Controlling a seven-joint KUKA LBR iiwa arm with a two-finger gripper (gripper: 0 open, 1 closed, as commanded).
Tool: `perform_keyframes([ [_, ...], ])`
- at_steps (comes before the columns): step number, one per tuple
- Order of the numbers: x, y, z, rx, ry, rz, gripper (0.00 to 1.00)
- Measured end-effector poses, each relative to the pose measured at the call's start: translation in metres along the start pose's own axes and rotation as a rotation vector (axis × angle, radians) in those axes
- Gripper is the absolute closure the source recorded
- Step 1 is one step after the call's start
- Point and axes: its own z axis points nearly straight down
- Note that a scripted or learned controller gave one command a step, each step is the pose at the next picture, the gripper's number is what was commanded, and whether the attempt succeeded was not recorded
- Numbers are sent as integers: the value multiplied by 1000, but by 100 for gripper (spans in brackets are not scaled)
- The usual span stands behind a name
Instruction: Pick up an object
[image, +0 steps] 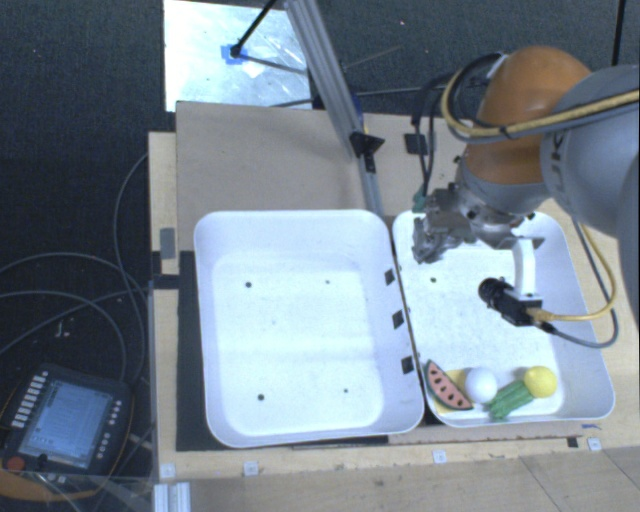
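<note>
My gripper (428, 243) hangs over the far left corner of the right bin (455, 315), and nothing shows between its fingers. Along the near edge of that bin lie a watermelon slice (446, 386), a white ball (482, 384), a green vegetable (511, 397) and a yellow lemon (541, 381). These objects sit well below the gripper in the view, apart from it.
The left bin (295, 320) lies beside the right one, with black clips (398, 319) along the shared rim. A metal pole (335, 85) slants at the back. A black fitting with a yellow cable (508, 300) hangs over the right bin.
</note>
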Motion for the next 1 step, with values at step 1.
perform_keyframes([
  [1,58,3,1,0,0,0,100],
])
